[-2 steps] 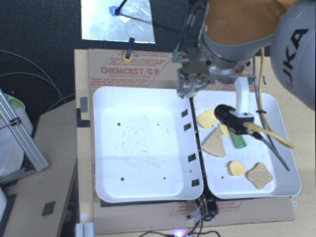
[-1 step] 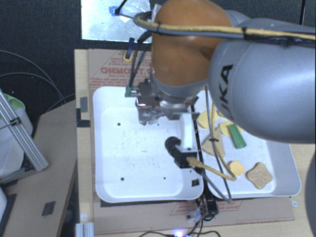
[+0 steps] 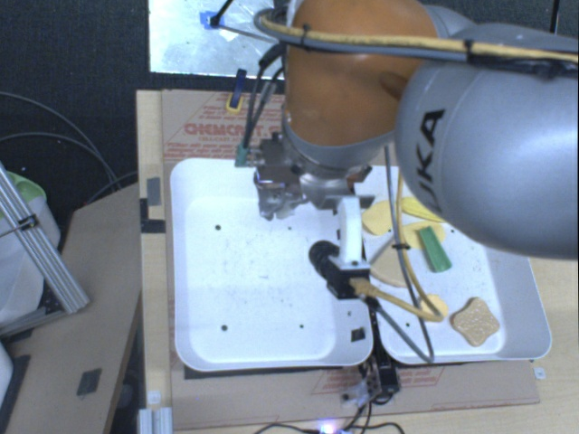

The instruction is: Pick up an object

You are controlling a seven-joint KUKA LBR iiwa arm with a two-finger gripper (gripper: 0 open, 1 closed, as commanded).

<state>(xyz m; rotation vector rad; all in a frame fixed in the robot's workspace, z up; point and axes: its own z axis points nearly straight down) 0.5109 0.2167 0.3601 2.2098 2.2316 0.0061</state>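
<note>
Dark carpet floor [image 3: 72, 52] surrounds a wooden bench [image 3: 99, 269], with a shiny metal sheet [image 3: 194, 25] behind.

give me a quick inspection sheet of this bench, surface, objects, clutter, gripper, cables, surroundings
surface: two white bins side by side, left bin and right bin, on a sheet of brown cardboard.
job's things: in the right bin, a green block, a tan biscuit-shaped piece and a pale yellow flat piece, partly hidden by the arm.
clutter: nothing seen in the bare part of the left bin.
gripper: gripper hangs over the far part of the left bin; no object seen in it.
cables: yellow cable across the arm; thin grey cables trailing over the bins' middle.
surroundings: metal frame at left, grey plate beyond the bench.
</note>
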